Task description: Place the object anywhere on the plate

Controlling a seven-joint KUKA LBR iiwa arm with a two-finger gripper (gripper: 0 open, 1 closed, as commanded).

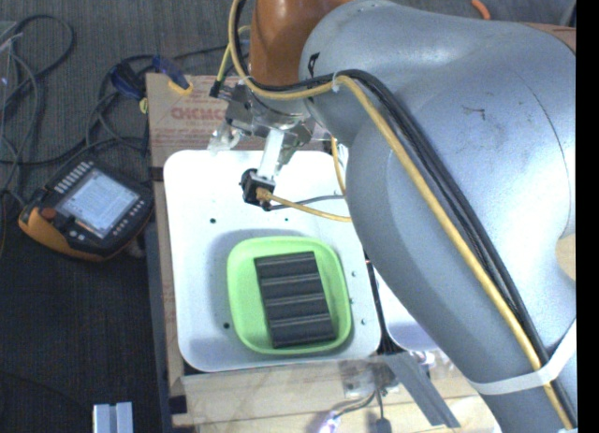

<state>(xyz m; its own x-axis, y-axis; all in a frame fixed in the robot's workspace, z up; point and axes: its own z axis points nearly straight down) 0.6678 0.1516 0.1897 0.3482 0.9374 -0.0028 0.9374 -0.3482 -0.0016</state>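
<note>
A dark grey ribbed block (295,298) lies flat on the green square plate (241,277) in the front half of the left white bin (192,235). My gripper (245,127) hangs over the bin's back edge, well behind the plate and apart from the block. The wrist and the orange band hide most of the gripper.
The big grey arm covers the right bin, of which a front corner (409,333) shows. A cardboard box (180,113) stands behind the left bin. On the dark floor to the left lie a teach pendant (89,207) and cables. The bench's wooden front edge (281,389) runs below.
</note>
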